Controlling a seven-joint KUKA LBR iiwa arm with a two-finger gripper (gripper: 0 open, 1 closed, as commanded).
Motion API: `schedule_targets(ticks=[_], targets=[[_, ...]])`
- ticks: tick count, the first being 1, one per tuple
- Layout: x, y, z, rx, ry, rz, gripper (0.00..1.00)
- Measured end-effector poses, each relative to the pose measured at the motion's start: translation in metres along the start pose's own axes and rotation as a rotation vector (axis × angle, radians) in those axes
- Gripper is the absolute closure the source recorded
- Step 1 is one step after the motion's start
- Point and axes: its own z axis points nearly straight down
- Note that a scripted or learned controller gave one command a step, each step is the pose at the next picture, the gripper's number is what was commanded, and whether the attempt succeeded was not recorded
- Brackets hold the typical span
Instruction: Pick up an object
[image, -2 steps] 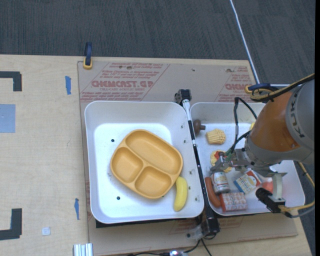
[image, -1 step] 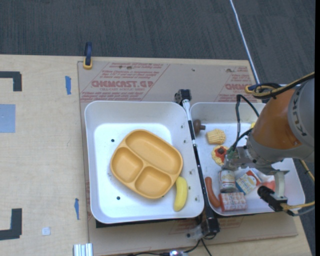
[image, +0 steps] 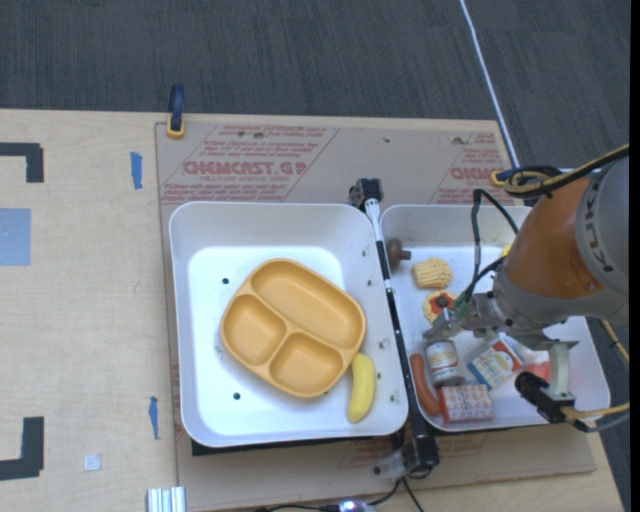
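Orange-banded arm hangs over the right bin (image: 596, 352).
Small can (image: 441, 362) stands just beside the jaws (image: 462, 318); their state I cannot tell.

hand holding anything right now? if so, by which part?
Cannot tell. The hand is low in the right bin over the clutter near the small can, but the wrist hides its tips, so no hold is visible.

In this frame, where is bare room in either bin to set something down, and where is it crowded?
Left bin: bare floor above the orange divided tray and along its left wall; the banana fills the lower right corner. Right bin: bare strip along its top wall. Below the corn piece, the can and packets crowd under the arm.
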Motion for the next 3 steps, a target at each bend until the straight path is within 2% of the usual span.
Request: schedule_targets(ticks=[2,3], targets=[[0.0051,-0.0027,0.0091,-0.003,0.001,0.000,0.00],[0.0049,-0.0115,0.0055,-0.024,-0.004,0.001,0.00]])
